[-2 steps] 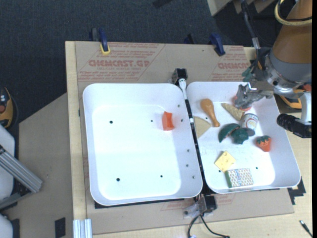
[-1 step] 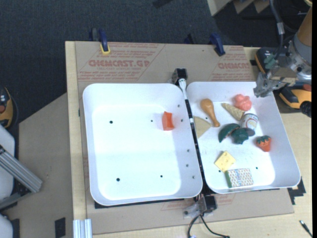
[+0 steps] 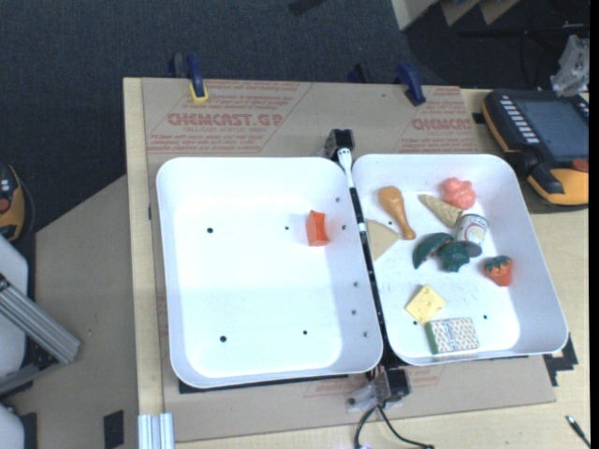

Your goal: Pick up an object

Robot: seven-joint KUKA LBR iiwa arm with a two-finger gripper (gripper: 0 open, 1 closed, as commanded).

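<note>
Orange block (image 3: 317, 228) in left bin (image 3: 187, 335), right side

Arm pose, wrist angle and gripper state could not be logged at this moment. Nothing over the bench or at the right edge of the camera view could be identified as part of the arm, so no reading was taken.
</note>
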